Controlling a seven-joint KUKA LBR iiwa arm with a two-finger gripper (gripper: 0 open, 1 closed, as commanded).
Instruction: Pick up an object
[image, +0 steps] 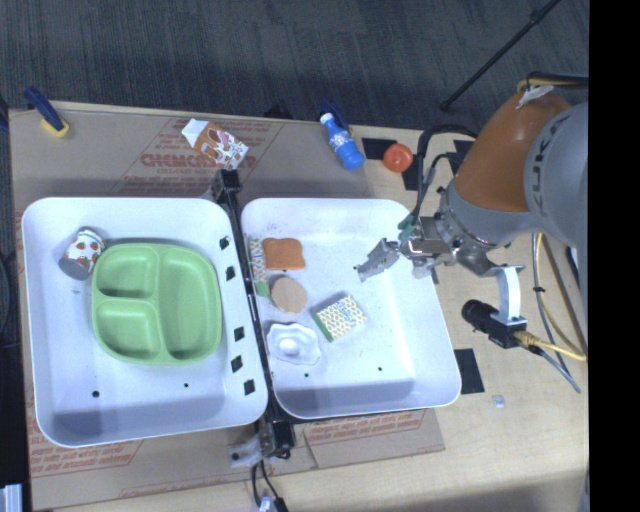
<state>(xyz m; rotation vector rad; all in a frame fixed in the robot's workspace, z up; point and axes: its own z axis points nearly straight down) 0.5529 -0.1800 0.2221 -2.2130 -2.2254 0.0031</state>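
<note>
My gripper (377, 262) hangs over the right part of the right bin (420, 340), with bare white floor beneath it. To its left lie an orange toast-like slab (283, 254), a round brown disc (289, 294), a green-and-yellow patterned box (340, 317) and a white egg-like piece (291, 345). The patterned box is the nearest, a little below and left of the gripper. Nothing shows in the gripper.
The left bin (50, 380) holds a green divided plate (157, 300) and a small round silver-and-red object (82, 252). Behind the bins lie a blue bottle (343, 142), an orange ball (398, 156) and a snack packet (215, 143). A black divider runs between the bins.
</note>
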